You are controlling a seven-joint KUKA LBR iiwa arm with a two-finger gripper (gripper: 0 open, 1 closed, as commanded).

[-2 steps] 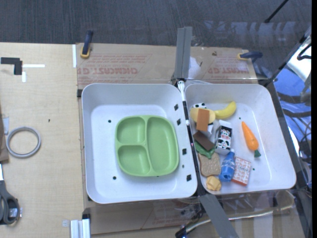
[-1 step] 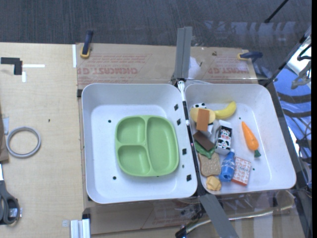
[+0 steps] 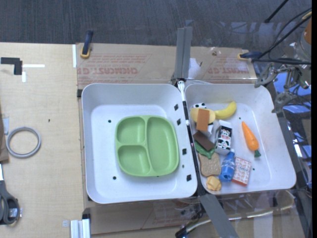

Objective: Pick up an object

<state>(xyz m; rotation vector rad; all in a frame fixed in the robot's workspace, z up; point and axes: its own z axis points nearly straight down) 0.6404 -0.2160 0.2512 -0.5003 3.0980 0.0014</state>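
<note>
The carrot (image 3: 250, 136) lies apart in the right bin (image 3: 277, 157), right of the milk carton (image 3: 224, 138). The gripper (image 3: 280, 83) sits beyond the bin's far right corner; finger state cannot be told. Risk: the tapered carrot may roll or slip out.

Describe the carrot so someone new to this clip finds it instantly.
Look in the right-hand white bin, the one crowded with toy food. The carrot lies alone toward that bin's right side, apart from the pile. It is the only orange, tapered piece, with a small green tip.
</note>
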